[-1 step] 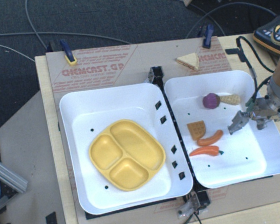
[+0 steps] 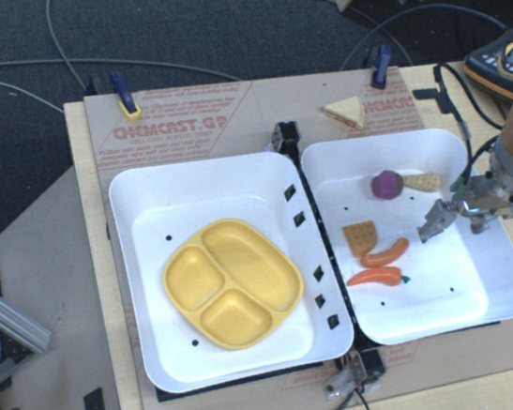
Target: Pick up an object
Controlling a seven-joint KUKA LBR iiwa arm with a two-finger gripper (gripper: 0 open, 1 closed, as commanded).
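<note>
gripper [image 2: 436,222] hovering in right bin [image 2: 496,289], approach step; finger state unclear, nothing visibly held. next: descending onto sausage [image 2: 384,252].

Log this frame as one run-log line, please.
phase: approach | gripper: over right bin, holding nothing | nearest items: orange carrot, cracker, purple ice cream cone | left bin: yellow tray

Two white bins: the left bin [image 2: 145,291] and the right bin [image 2: 494,279]. One yellow divided plate [image 2: 232,281]. One purple ice-cream cone [image 2: 400,184], one cracker [image 2: 360,236], one hot dog [image 2: 384,252], one carrot [image 2: 375,276], one sandwich wedge [image 2: 346,113]. Two blue clamps [image 2: 125,95].
</note>
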